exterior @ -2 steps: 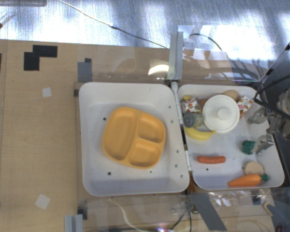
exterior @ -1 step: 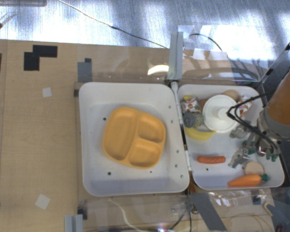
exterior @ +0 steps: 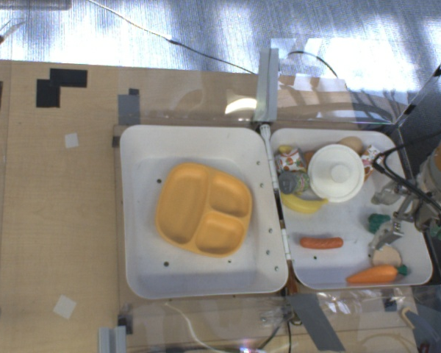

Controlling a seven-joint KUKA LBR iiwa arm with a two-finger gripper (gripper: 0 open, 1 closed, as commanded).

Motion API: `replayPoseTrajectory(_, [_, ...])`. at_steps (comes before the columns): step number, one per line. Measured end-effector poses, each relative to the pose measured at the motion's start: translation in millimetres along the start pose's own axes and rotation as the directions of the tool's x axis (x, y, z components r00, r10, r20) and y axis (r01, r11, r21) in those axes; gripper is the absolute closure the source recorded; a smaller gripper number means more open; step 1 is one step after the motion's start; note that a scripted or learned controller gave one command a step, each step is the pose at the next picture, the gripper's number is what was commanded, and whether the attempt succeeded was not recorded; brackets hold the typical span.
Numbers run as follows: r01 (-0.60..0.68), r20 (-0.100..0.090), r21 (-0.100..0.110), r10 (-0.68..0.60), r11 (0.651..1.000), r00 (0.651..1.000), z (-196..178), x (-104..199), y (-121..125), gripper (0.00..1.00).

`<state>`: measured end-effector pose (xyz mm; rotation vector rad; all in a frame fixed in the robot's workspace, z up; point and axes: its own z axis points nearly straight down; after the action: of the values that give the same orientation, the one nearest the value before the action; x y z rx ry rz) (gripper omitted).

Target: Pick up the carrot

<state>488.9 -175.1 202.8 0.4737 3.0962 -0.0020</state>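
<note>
A: Camera view first. Your carrot (exterior: pixel 372 274) lies in the right bin (exterior: pixel 426 271), down in its near right corner, flat on the floor, just beside the near wall.

B: And the end effector (exterior: pixel 390 232)?

A: Metal fingers hang over the right side of that same bin, above and a little behind the carrot, near a pale round piece (exterior: pixel 386 255) that sits between them and the carrot. Wide or narrow, I cannot tell; too much cable and bracket clutter there. Nothing seen between the fingers, so don't log a grasp.

B: Which step, then?

A: Approach, I'd judge. Carrot not lifted yet. Your next move calls for shifting toward the near wall, lining up over the carrot's middle and coming down with the fingers across its width.

B: Which way does it point?

A: Long axis runs roughly left to right along the near wall, tilted a touch. Green top at the right end, orange tip to the left, toward the sausage (exterior: pixel 321 243), which lies apart from it. Watch the wall and that pale piece; both crowd the grasp.

B: Other stuff?

A: Banana (exterior: pixel 303 204), white bowl (exterior: pixel 336 172), small green thing (exterior: pixel 378 220) in the same bin. Yellow tray (exterior: pixel 203 209) sits in the left bin (exterior: pixel 143 197). Skip those.
</note>
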Motion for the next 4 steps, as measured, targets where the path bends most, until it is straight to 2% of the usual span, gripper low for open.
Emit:
replayPoseTrajectory(1, [-0.269, -0.005, -0.001, 0.269, 0.963, 0.963, 54.5, 15.4, 47.7, 0.00])
replayPoseTrajectory(2, [-0.505, -0.003, 0.000, 0.505, 0.863, 0.863, 44.7, 23.9, 75.9, 0.00])
replayPoseTrajectory(3, [-0.658, -0.003, 0.002, 0.658, 0.753, 0.753, 42.3, 18.8, 56.0, 0.00])
replayPoseTrajectory(4, [-0.699, -0.003, 0.002, 0.699, 0.715, 0.715, 46.1, 12.1, 35.0, 0.00])
